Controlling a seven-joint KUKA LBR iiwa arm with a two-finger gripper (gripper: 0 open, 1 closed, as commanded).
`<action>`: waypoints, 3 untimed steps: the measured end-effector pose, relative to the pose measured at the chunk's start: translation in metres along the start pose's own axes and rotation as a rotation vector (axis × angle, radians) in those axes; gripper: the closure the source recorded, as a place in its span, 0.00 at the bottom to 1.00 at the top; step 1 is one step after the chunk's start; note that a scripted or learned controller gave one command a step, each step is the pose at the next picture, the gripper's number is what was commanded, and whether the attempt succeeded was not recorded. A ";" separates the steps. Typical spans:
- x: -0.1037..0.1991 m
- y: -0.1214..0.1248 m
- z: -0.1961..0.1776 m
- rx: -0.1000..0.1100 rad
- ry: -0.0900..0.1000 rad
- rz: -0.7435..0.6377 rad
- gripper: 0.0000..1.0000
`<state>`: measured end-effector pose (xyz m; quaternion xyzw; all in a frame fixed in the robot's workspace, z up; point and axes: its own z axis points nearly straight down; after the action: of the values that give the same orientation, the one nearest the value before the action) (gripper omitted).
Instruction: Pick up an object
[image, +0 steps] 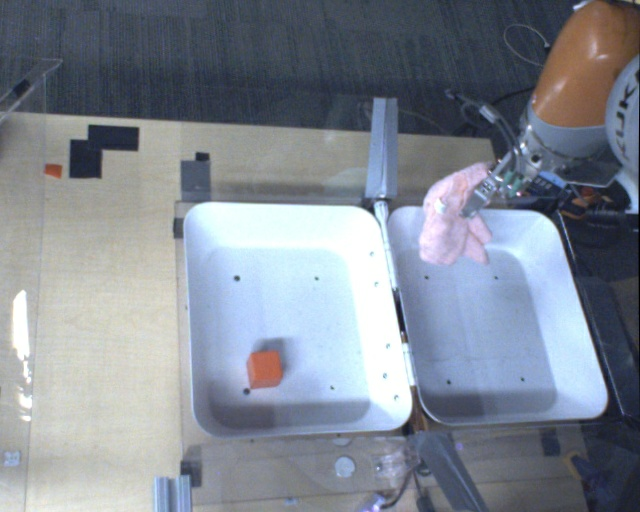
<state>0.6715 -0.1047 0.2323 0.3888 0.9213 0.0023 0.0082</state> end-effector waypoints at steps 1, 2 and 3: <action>0.000 0.000 0.000 0.000 0.000 0.000 0.00; 0.033 -0.023 0.131 0.006 0.008 0.011 0.00; 0.033 -0.009 0.141 0.001 0.002 -0.015 0.00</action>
<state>0.6447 -0.0876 0.0909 0.3818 0.9242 0.0021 0.0067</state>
